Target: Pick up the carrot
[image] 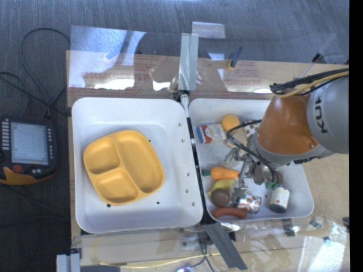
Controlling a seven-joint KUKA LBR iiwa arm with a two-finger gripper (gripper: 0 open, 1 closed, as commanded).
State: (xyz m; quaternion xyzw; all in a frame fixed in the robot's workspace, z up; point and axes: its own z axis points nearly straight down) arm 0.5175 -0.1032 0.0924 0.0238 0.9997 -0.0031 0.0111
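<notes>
Hanging low over the middle of the right bin (300, 208), the gripper (247, 177) is a tangle of metal links and dark cable under the orange band; whether its tips stand apart or together cannot be told from this slant, and nothing is seen caught between them. Close around it the bin is crowded. Just below sits a shiny can (249, 203) lying tilted, with a red sausage (229, 212) along the near wall and a brown rounded lump (220, 197) beside a yellow banana-like piece (222, 185). To the right rests a small white cup (278, 199) with a dark rim. Up toward the far wall lie a white carton (210, 132) with red and blue print and a smooth yellow ball (230, 122).

The carrot (222, 173), a short orange taper with a green end, lies flat just to the left of the gripper, near the divider between bins.

The left bin (91, 220) holds a yellow three-compartment plate (122, 166), glossy plastic.
</notes>
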